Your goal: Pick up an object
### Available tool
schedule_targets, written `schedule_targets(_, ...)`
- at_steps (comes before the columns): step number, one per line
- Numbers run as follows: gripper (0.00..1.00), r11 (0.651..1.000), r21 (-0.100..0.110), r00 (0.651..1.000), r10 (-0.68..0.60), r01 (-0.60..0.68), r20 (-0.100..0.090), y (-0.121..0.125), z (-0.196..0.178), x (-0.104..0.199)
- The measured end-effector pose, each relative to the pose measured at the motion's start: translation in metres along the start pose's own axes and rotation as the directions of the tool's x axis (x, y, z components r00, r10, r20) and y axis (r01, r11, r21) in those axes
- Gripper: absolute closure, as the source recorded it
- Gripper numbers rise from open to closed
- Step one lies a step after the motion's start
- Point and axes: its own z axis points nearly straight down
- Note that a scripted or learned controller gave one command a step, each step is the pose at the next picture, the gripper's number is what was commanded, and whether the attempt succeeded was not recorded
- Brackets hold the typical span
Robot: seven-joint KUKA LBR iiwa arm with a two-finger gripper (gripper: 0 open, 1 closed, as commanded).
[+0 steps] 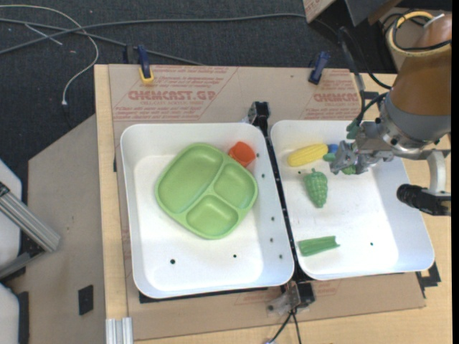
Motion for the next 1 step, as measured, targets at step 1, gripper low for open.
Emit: schedule_targets(1, 1.0, 1.0, 0.0, 1.0, 0.001, -0.001, 0.0, 0.0042, -0.003, 0.056)
